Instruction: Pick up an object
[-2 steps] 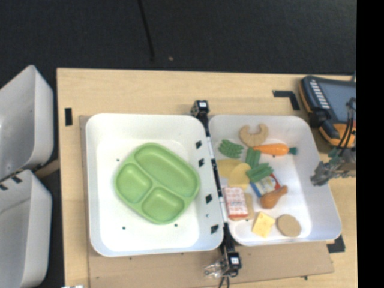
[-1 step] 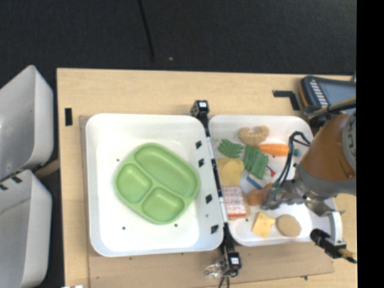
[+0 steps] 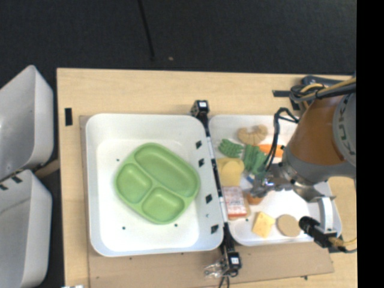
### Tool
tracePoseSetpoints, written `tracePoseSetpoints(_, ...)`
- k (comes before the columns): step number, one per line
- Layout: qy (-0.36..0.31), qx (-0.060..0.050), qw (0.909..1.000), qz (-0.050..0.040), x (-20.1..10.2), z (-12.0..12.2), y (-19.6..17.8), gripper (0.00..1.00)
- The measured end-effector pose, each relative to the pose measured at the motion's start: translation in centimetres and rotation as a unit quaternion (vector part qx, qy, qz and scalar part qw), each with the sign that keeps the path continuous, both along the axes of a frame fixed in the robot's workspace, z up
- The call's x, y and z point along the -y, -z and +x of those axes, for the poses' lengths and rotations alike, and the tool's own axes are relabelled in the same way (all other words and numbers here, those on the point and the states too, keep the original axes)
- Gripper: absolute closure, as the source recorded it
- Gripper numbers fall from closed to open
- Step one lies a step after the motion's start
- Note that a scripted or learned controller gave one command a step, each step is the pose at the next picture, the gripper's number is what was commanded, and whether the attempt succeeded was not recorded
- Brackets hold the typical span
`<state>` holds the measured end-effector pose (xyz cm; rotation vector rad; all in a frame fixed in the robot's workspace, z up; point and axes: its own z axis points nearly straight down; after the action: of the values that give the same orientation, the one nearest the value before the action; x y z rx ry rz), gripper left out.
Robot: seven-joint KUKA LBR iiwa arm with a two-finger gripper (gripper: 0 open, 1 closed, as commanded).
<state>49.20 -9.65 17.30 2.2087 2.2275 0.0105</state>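
Orange-banded arm [image 3: 318, 140] hangs low over the right bin [image 3: 312, 240], putting its tool [image 3: 262, 185] among the toy food [image 3: 231, 171] for a pick; tool's state I cannot tell.

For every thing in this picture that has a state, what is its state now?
Green plate: flat in the left bin, nothing on it.
End effector: low in the right bin, among the items.
Cheese wedge: lying apart from the end effector.
Round cookie: lying beside the cheese wedge.
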Motion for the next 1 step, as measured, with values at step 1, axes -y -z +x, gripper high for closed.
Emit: tracePoseSetpoints(1,0.0,0.001,1.0,-0.0001,-5.64,-0.01,-8.15,1.0)
